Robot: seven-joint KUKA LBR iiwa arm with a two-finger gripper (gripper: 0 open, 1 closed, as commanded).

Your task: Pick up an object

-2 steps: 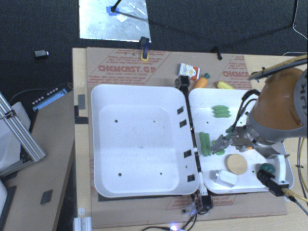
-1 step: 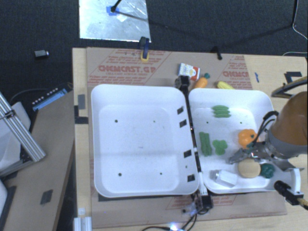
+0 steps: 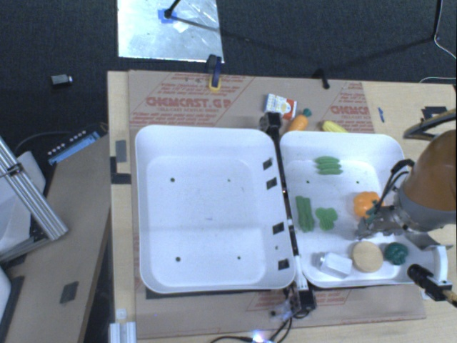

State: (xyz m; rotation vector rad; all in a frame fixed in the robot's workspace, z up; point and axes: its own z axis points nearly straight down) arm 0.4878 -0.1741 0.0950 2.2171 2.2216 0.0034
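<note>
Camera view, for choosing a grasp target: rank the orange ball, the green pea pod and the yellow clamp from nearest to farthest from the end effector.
From the end effector:
1. Orange ball, right bin, beside it.
2. Green pea pod, right bin, far side.
3. Yellow clamp, on the bench behind the left bin.

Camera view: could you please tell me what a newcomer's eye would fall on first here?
The big white left bin draws the eye. Beside it, the right bin is crowded with small colourful things: green pieces, an orange ball, a tan disc. The grey arm with its orange band looms over that bin's right edge.
</note>
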